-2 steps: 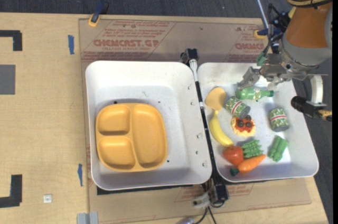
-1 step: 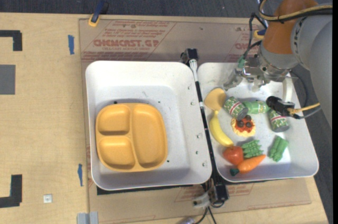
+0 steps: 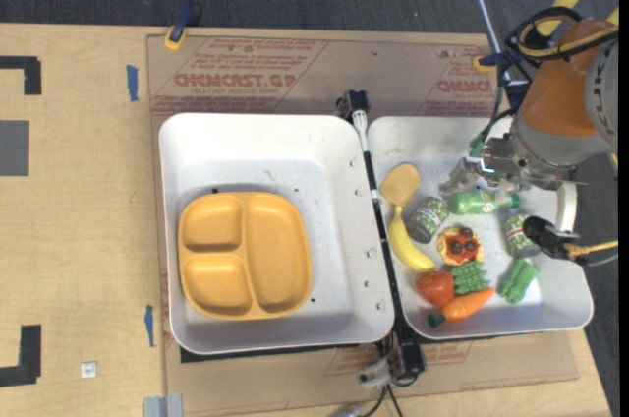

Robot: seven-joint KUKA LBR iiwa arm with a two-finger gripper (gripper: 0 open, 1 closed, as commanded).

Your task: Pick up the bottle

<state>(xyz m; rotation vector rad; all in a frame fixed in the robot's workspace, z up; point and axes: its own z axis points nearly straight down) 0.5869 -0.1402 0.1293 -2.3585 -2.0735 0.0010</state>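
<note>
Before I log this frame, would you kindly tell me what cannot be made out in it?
- Gripper: in the camera view its tip is blurred against the green toys in the right bin, so its state is unreadable.
- Green bottle: partly covered by the gripper; contact cannot be judged.
- Small can: label too small to read.
- Arm: cut off by the right edge.

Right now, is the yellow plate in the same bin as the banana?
No, the yellow plate lies in the left bin, while the banana lies in the right bin with the other toys.
</note>
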